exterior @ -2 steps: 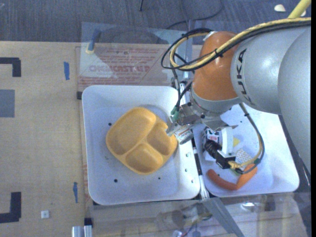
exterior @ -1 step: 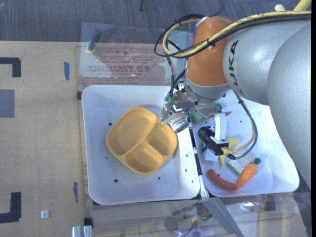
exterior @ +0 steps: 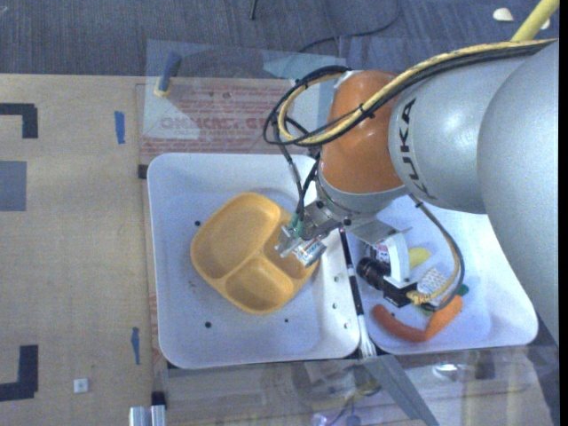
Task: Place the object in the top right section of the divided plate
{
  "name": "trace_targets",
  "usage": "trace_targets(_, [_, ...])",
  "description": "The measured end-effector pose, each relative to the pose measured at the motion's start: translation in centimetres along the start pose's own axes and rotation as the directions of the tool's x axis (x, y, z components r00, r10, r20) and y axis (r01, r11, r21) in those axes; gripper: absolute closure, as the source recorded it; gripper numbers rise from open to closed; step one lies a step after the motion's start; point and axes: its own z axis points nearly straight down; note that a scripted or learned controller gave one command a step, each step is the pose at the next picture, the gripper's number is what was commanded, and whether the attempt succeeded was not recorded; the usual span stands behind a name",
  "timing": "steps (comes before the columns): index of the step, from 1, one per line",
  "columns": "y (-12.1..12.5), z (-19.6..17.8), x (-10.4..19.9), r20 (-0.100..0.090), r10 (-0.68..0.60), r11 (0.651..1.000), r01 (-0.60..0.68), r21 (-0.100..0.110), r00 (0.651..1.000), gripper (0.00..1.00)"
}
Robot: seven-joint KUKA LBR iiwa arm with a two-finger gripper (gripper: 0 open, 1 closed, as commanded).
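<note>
One fixed camera looks down at a slant on the surface and both white bins, fairly near.

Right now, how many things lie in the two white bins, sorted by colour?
Yellow: 2, the divided plate in the left bin and a small yellow piece in the right bin.
Orange: 1, a curved carrot-like item in the right bin.
Total: 3 that I can tell; the arm hides part of the right bin.
</note>
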Motion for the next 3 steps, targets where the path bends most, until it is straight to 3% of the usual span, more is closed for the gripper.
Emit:
trace_targets(1, [5.2,-8.0,-0.1,0.003,-0.192,0.981,0.192,-0.003,0.981,1.0])
trace_targets(2, [10.8,2.5,2.1,0.002,-0.169,0.986,0.169,-0.003,0.986,1.0])
trace_targets(3, [4.0,-3.0,-1.5,0.001,-0.067,0.998,0.067,-0.001,0.998,1.0])
